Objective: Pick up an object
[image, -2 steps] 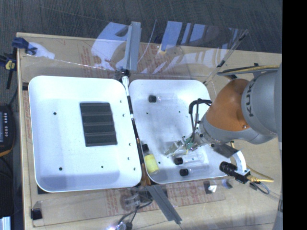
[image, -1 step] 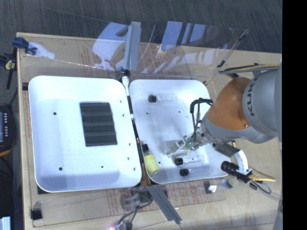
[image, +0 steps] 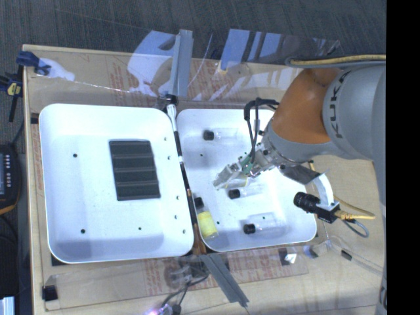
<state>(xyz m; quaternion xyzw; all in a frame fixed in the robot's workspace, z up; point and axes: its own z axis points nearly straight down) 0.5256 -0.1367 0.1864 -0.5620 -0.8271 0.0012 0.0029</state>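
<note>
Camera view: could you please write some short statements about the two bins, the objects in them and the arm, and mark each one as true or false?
1. The dark ribbed block lies in the left bin. True.
2. The yellow object sits at the far rim of the right bin. False: it sits at that bin's near left corner, by the divider between the bins.
3. The gripper is over the right bin. True.
4. The arm reaches in from the left of the view. False: it comes in from the right.
5. A small black-capped clear object lies in the right bin's far part. True.
</note>
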